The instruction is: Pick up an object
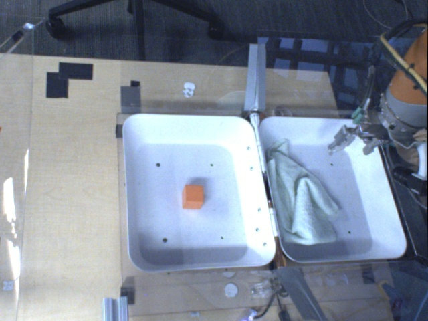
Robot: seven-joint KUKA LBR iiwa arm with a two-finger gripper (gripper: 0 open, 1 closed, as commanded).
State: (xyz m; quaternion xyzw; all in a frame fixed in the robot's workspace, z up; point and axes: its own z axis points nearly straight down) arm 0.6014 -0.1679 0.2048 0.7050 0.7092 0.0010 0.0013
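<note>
Claw [352, 139] looks spread, pinching nothing, over right bin's [374, 246] upper edge. Towel [301, 199] lies just down-left of it; orange cube [193, 196] far left.

Robotics laboratory workcell: a pale wooden bench [60, 199] carries two white bins [134, 179], black tape markers [67, 77] at upper left, an office-chair base [137, 5] on dark carpet along the top, cabling at lower centre.
</note>
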